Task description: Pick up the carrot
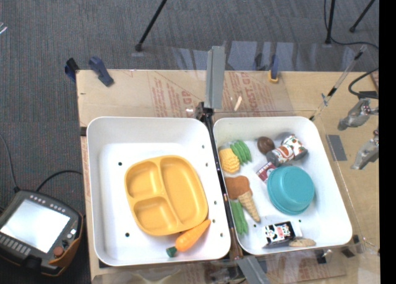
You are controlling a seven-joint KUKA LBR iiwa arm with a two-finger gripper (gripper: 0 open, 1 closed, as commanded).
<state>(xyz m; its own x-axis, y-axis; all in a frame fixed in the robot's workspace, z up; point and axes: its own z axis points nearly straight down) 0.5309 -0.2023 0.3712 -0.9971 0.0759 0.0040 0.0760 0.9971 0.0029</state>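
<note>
Camera view: carrot (192, 236) lies diagonally, green top lower-left, tip upper-right.

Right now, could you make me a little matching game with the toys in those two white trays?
Things:
1. carrot
2. teal bowl
3. yellow divided plate
4. ice cream cone

Places:
A. right bin, beside the green beans
B. left bin, middle
C. left bin, near front edge, beside the plate
D. right bin, middle

Pairs: 1-C, 2-D, 3-B, 4-A
</note>
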